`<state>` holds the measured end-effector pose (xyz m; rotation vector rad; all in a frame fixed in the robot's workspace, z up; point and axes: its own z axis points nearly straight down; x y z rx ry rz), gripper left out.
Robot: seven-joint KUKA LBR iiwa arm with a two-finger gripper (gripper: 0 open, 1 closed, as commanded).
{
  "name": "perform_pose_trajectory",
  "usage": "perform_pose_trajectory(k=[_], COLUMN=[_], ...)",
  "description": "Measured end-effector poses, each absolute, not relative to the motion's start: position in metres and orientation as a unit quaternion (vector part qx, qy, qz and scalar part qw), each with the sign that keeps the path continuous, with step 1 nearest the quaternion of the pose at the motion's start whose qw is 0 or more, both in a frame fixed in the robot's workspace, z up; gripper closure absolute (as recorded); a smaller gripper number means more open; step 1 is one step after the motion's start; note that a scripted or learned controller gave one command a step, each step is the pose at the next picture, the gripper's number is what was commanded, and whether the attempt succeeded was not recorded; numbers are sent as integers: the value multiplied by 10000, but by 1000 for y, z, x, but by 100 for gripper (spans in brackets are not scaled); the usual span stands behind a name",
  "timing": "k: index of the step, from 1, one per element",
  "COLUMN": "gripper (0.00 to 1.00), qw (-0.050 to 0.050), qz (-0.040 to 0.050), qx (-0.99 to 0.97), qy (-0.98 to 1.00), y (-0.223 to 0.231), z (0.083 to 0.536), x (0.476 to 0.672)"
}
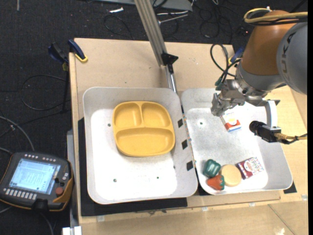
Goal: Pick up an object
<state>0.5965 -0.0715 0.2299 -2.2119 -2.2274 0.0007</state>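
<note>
We are viewing the gripper (221,107) hovering over the right bin (205,131); we cannot tell its state. A small orange-and-white carton (233,125) is lying just beside it at four o'clock, unheld. The green pepper (212,168), bun (231,175) and packet (251,167) are clustering at six o'clock. Descending off-centre risks nudging the carton away.

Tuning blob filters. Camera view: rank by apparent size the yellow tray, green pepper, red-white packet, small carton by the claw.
1. yellow tray, by far the largest
2. red-white packet and green pepper, too close to rank
3. small carton, smallest, right below the claw
</note>
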Motion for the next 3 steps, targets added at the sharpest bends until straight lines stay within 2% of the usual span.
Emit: perform_pose_trajectory(k=[1,3], gripper=[100,100], qw=[12,17], qz=[-4,4], qx=[-7041,-7042], qy=[-7101,-7100], y=[-17,87], z=[230,214], x=[592,561])
